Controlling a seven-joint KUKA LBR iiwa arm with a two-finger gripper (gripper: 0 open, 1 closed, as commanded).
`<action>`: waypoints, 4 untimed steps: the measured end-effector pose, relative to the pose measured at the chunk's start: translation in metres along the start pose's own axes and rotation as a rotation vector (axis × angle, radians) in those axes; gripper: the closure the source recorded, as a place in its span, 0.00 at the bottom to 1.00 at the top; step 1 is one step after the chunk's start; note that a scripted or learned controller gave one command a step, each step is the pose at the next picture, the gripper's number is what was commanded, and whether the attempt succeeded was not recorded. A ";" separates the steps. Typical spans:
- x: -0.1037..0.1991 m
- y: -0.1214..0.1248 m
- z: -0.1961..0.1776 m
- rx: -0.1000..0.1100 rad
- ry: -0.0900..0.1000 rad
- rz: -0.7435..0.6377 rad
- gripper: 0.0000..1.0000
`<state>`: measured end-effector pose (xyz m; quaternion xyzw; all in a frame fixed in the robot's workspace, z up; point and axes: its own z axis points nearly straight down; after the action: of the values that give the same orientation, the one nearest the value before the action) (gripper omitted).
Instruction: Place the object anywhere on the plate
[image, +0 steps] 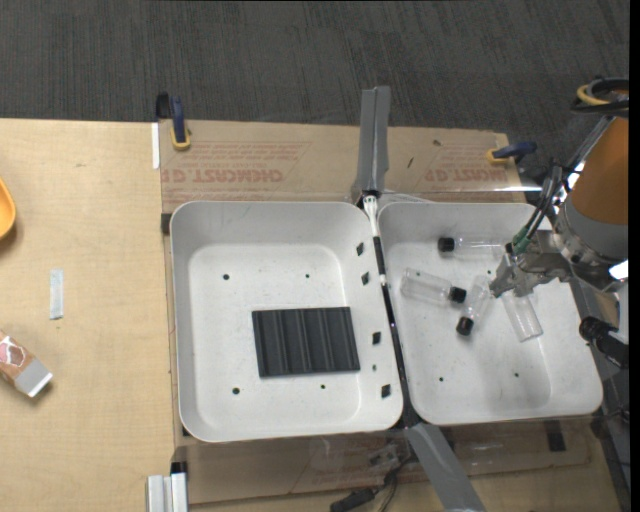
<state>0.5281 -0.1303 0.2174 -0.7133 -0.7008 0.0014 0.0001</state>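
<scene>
A dark ribbed plate (305, 340) lies flat on the floor of the left bin (200, 240). The right bin (560, 395) holds several clear vials with black caps. One vial (430, 289) lies near the bin's left side, another vial (463, 243) lies toward the back, and a third vial (472, 312) slants in the middle. A clear capless-looking tube (522, 318) lies to the right of them. My gripper (508, 279) hangs low over the right bin, just right of the slanted vial and above the clear tube. Nothing shows clearly in its grasp.
A grey upright post (375, 140) stands behind the seam between the bins. Blue-and-orange clamps (177, 124) hold the cardboard at the back, with another clamp (510, 152) on the right. On the bench at far left are an orange item (5, 210), a small grey strip (56, 295) and a block (22, 365).
</scene>
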 end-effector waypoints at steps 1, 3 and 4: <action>0.089 -0.047 -0.090 0.000 0.000 -0.090 1.00; 0.273 -0.056 -0.063 0.002 -0.001 -0.173 1.00; 0.283 -0.056 -0.025 0.003 -0.001 -0.261 1.00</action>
<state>0.4772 0.1541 0.2415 -0.6159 -0.7878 0.0028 0.0011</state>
